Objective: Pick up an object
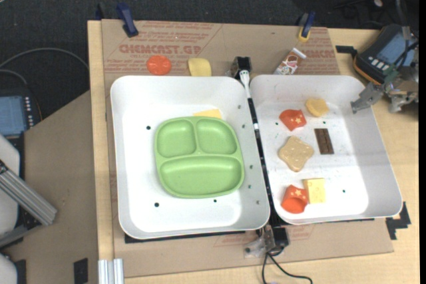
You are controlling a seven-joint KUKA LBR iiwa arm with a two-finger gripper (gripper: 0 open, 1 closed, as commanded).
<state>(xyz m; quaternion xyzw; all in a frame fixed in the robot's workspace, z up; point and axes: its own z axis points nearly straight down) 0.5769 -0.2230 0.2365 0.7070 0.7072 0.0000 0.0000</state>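
White plastic made up both shallow bins, which sat side by side on a brown cardboard sheet (200, 43) laid over the bench. In the left bin (130, 143) lay a green divided plate (198, 157), roughly in the middle, with a pale yellow slab (209, 114) poking out from under its far edge. The right bin (359, 163) carried the small toy foods: a red piece (292, 119) and a yellow rounded piece (317, 106) near its far edge, a dark brown bar (323, 140) toward the centre, a tan slice of bread (295, 153) just left of that bar, and, near the front edge, a second red piece (295, 199) touching a yellow block (315, 190). Outside the bins, on the cardboard along the far edge, lay an orange disc (158, 64) and a yellow lump (199, 67) close together, and a small wrapped packet (289, 63) further right. The gripper (369, 98) hung at the far right corner of the right bin, over its rim and well apart from every food piece; I could not tell from where I stood whether the pincer was open or closed, and nothing showed in it.
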